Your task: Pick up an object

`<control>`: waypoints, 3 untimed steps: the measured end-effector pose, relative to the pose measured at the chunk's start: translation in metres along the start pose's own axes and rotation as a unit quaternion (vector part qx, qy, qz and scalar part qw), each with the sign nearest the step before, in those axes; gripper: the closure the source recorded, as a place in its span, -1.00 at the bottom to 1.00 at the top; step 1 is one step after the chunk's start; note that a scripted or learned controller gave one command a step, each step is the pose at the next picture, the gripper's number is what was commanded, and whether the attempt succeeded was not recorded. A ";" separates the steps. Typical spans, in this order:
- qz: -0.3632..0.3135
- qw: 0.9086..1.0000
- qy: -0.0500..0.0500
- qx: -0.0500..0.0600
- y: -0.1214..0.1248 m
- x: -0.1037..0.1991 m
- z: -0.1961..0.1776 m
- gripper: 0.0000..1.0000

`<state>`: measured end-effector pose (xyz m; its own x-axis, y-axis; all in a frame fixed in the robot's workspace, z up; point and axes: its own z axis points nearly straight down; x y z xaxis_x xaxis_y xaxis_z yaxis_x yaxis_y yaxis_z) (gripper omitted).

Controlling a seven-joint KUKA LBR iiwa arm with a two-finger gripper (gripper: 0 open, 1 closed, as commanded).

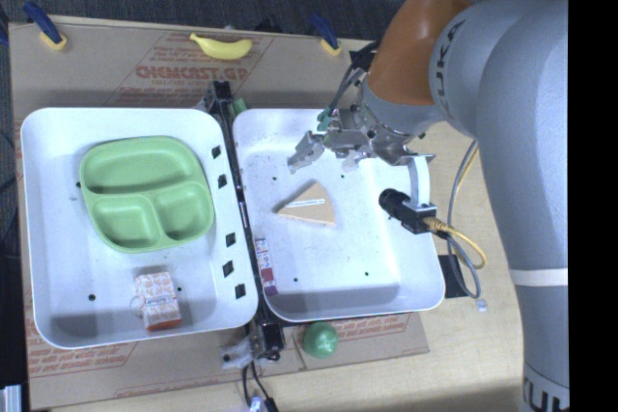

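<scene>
A green ball [321, 339] lies on the bench in front of the bins. A tan wedge [309, 206] lies flat in the right bin [386, 289], probably within easy reach. The gripper [325, 148] hovers just behind it, empty; its opening cannot be judged. The left bin [48, 236] holds a green tray [145, 192].

We're looking at a robot lab: arm [502, 101] reaching over two bins [39, 207] sitting on a clamped cardboard [154, 63] bench.
</scene>
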<state>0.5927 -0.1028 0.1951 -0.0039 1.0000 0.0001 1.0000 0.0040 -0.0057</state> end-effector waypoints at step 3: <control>0.000 1.000 0.000 -0.003 0.013 0.006 0.037 -1.00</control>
<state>0.6056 -0.0971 0.1583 -0.0042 1.0000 0.0003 1.0000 0.0042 -0.0007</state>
